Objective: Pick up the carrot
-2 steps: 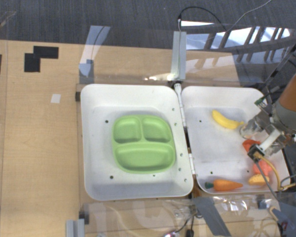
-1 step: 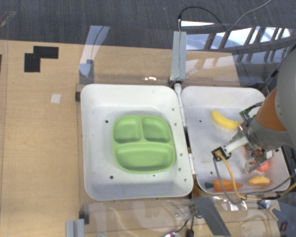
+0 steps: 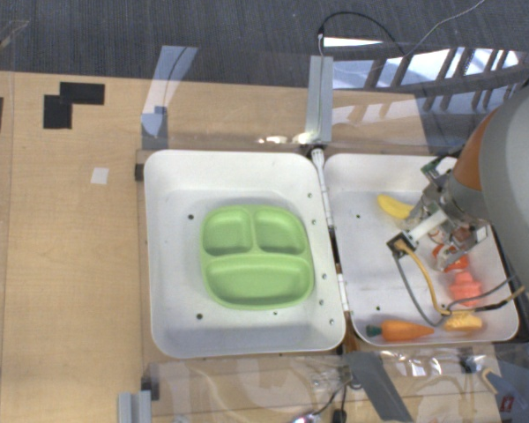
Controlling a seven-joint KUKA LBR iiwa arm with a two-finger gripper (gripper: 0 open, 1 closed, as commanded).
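The arm (image 3: 511, 174) is cut off by the right picture edge and covers the right bin's (image 3: 361, 307) far right corner. The gripper (image 3: 441, 236) hides part of the yellow piece (image 3: 392, 206) beside it. Reddish items (image 3: 463, 280) just below the gripper are too blurred to identify.

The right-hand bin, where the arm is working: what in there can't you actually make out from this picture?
- Gripper, camera view: fingers lost in clutter of cables and brackets.
- Pink-red items: too small and blurred to identify, partly under the wrist.
- Yellow piece: its far end is hidden by the gripper.
- Carrot: in plain view at the right bin's near edge, untouched.
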